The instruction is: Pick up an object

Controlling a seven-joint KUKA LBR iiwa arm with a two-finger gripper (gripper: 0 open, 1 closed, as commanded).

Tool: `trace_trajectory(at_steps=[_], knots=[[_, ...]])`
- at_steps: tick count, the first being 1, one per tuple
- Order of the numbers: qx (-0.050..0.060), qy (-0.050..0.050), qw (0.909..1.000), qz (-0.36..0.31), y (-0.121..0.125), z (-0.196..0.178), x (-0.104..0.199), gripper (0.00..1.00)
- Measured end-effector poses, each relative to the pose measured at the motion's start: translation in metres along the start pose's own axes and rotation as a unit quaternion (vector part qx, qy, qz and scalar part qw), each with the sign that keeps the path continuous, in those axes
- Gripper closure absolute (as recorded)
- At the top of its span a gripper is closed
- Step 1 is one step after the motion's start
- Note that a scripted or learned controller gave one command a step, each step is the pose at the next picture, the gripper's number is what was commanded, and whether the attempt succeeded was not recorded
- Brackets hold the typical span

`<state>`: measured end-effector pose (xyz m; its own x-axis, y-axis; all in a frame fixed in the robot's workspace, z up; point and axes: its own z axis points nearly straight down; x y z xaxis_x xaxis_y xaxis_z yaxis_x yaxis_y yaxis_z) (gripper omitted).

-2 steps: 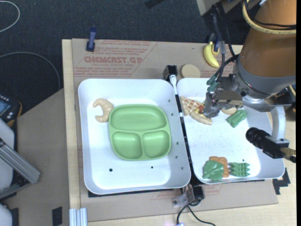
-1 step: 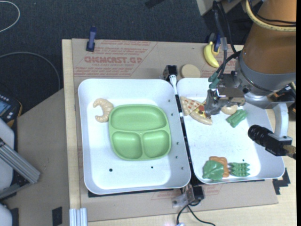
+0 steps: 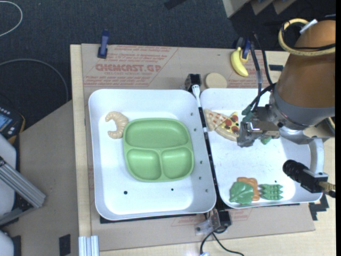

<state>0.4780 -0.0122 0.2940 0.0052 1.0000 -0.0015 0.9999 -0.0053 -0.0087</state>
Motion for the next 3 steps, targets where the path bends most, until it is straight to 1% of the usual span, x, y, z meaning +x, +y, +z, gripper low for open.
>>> trace_trajectory(at_steps=[1,2,3], knots=[[0.001,0.002,1.0000,-0.006,-0.001,0.075,0.073,1.00],[-0.014,0.003,0.9999,-0.004,0.002,-0.080,0.080,1.00],[-0.007,0.002,1.0000,-0.005,0.000,-0.105,0.113,1.00]])
